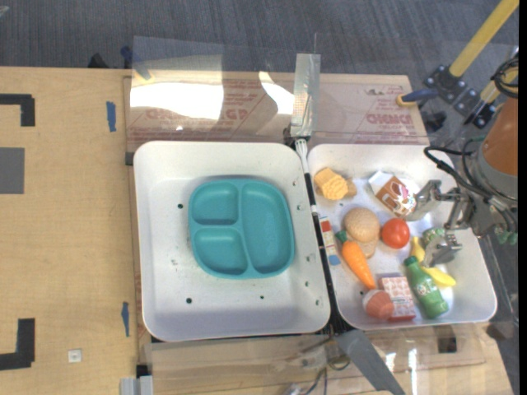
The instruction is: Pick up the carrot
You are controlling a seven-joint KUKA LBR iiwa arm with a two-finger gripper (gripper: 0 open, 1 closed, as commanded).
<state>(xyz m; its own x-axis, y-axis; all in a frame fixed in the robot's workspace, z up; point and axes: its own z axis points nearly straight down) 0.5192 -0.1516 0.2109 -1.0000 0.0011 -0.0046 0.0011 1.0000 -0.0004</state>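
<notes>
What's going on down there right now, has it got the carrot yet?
Gripper over right bin's far side, holding nothing. Carrot lying loose, not yet picked. Bread roll and tomato crowd close beside it.

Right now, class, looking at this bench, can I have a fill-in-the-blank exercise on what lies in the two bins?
1. The teal divided plate lies in the ____ bin.
2. The carrot lies in the ____ bin.
3. The bottle near the gripper is ____ in colour.
4. The tomato lies directly right of the ____.

Missing words: left; right; green; bread roll
</notes>
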